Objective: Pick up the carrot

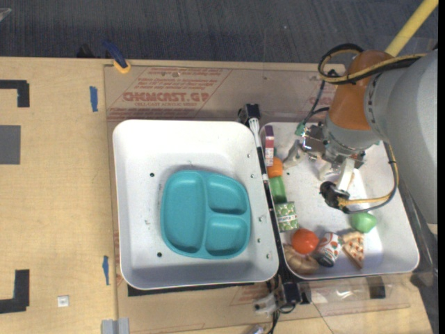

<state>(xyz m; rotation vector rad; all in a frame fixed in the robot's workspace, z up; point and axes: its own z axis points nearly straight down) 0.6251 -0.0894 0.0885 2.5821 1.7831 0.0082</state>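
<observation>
The carrot [276, 168] is a short orange piece with a green end [277, 187]. It lies against the left wall of the right bin [396, 207]. My gripper [325, 158] hangs over the upper middle of that bin, under the orange wrist band [353, 99]. It is to the right of the carrot and apart from it, and nothing shows in its grasp. The wrist and its cables hide the lower part of the gripper.
The left bin [132, 186] holds a teal divided plate [206, 213]. In the right bin lie a green patterned box [286, 215], a red-orange tomato [304, 241], a green fruit [363, 221], a pizza slice [354, 248] and a small can [327, 250]. A purple-tipped marker [268, 145] lies above the carrot.
</observation>
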